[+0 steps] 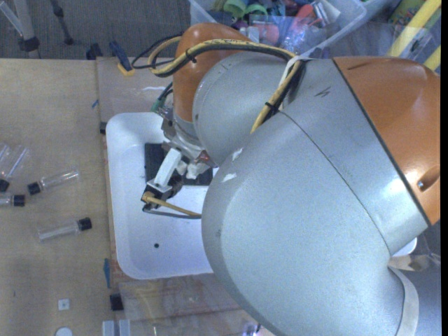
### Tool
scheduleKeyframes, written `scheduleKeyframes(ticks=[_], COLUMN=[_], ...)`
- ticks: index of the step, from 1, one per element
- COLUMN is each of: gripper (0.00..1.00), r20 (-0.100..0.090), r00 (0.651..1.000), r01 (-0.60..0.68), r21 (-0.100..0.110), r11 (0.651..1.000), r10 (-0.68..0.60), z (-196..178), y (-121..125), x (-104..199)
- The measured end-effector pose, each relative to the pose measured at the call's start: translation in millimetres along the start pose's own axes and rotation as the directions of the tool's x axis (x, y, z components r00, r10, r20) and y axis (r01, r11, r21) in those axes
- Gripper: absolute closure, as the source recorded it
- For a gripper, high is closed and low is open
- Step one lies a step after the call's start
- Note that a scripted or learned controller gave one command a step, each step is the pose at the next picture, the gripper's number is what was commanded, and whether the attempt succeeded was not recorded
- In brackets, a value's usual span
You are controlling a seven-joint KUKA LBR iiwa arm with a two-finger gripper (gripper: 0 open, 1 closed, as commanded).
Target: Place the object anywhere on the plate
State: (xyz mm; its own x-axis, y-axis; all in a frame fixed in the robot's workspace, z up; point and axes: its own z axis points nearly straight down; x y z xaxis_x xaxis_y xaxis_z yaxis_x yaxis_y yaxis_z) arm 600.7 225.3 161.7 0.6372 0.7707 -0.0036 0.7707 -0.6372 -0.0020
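Bin [126, 208]: on the bench [49, 110], beneath the gripper [187, 166] and stretching away to its left and towards the camera.
Flat piece [155, 158]: in the bin, just left of the gripper and running under it (its right part is hidden by the arm).
Speck [156, 244]: on the bin floor, left of the gripper and nearer the camera, well apart from it.
Vials [56, 180]: several lie on the bench outside the bin, well to the gripper's left.
Tub [210, 2]: behind the gripper, past the bench's far edge, heaped with small things.
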Motion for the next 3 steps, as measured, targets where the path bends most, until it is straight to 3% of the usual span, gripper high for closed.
scheduleKeyframes(ticks=[1,2,3], gripper=[1.00,1.00,1.00], r20=[0.004,-0.011,-0.001], r00=[0.967,0.997,0.641], r01=[-0.253,0.081,0.768], r21=[0.003,-0.003,-0.002], r11=[0.967,0.997,0.641], r10=[0.253,-0.081,-0.768], z=[30.8,70.6,21.7], y=[-76.2,-91.0,-93.3], x=[-63.8,-75.6,-78.5])
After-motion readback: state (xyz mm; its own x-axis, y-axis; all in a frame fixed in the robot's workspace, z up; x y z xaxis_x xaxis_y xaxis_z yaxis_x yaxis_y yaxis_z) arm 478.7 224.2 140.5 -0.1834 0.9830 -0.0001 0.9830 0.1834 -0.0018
